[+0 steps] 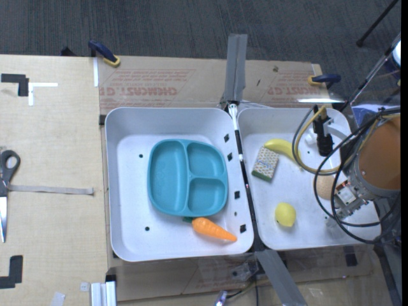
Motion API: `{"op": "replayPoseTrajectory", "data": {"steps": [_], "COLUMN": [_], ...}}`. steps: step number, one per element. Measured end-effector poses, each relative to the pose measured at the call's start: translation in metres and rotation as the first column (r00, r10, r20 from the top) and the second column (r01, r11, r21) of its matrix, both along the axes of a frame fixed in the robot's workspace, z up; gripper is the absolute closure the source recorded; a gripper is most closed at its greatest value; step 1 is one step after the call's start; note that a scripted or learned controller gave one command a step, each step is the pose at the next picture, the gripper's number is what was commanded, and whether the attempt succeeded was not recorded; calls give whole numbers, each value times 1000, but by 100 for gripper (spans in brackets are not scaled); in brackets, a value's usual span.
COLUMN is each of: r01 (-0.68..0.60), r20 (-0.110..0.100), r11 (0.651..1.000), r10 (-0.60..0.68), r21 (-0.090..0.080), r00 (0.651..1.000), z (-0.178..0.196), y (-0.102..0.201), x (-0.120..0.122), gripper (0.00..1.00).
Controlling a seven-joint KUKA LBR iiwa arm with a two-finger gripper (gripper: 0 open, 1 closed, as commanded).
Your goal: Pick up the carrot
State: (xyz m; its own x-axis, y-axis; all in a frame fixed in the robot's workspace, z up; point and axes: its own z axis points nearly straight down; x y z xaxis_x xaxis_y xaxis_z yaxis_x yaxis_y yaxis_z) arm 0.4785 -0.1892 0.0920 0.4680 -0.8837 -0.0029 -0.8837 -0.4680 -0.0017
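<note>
Orange carrot [214,230] lies in the left bin [121,190], near its front edge, touching the teal tray [188,176]. Tool state: cannot tell. Risk: a descent close to the tray rim may deflect contact and roll the carrot away.

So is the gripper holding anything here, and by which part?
Cannot be told for the gripper itself. The carrot is not held: it lies in the left bin beside the teal tray.
</note>
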Motion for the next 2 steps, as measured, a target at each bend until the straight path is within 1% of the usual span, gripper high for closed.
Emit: {"op": "replayPoseTrajectory", "data": {"steps": [1,2], "r01": [-346,-774], "r20": [2,6], "r11": [938,634], "r10": [346,774], "r21": [0,-4], "r00": [938,634], "z": [0,0], "y": [-19,-19], "x": [0,42], "gripper": [100,100]}}
